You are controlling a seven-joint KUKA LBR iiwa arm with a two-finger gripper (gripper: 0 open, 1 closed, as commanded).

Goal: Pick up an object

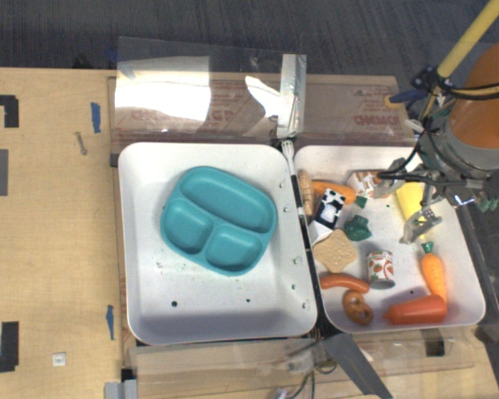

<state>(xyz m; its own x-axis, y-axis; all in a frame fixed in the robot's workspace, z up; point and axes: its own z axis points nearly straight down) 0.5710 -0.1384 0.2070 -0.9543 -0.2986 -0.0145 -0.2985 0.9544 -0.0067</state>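
The right bin (470, 248) holds several toy foods. Among them are a carrot (433, 274), a red pepper (416, 310), a pretzel (358, 307), a red sausage (343, 283), a tan cracker (336, 252), a small can (381, 268), a green piece (357, 228) and a black-and-white item (331, 209). My gripper (418, 225) hangs low over the bin's right half, just below a yellow piece (409, 199) and above the carrot. I see nothing clearly held in it.
The left bin (141, 289) holds a teal divided plate (219, 219). A ridge (303, 239) separates the two bins. A clear plastic sheet (208, 98) and cardboard stand behind them. The arm's orange band (481, 98) and cables crowd the right bin's far right corner.
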